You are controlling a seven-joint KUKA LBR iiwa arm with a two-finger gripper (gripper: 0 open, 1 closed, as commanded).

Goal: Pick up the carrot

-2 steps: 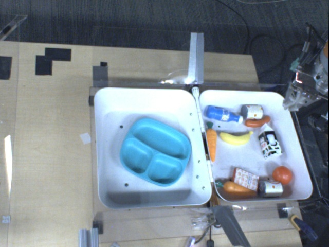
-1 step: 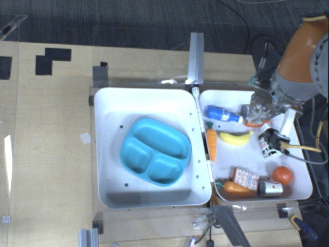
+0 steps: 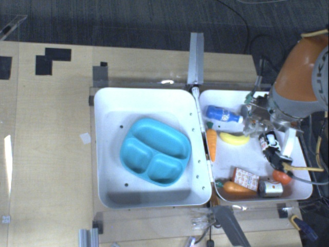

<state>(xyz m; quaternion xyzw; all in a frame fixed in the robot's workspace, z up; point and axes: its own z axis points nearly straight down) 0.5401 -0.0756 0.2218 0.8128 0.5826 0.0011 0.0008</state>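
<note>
My arm (image 3: 303,71) comes in from the right, the orange band high over the right bin's far corner and the grey wrist below it tilted down toward the bin. My pincer (image 3: 250,118) hangs over the far half of the right bin (image 3: 303,192), beside the blue bottle and above the yellow banana. I cannot tell from this angle whether it is apart or together; the wrist fittings and cables crowd it.

The carrot (image 3: 211,144) lies along the left wall of the right bin, right against the divider between the two bins, its length running from far to near. It sits to the left of my pincer and a little nearer the camera, apart from it.

The blue bottle (image 3: 223,114) lies near the carrot's far end. The banana (image 3: 234,138) lies just beside the carrot's middle, between it and my pincer. In the near part of the bin a second orange vegetable (image 3: 238,188) rests along the front wall, with a small printed box (image 3: 244,178) touching it and a dark can (image 3: 271,188) just to its right. A small red-orange thing (image 3: 281,177) lies by the can.

The left bin (image 3: 105,153) holds a blue divided tray (image 3: 155,151) near its middle. Both bins rest on the counter (image 3: 46,153).
</note>
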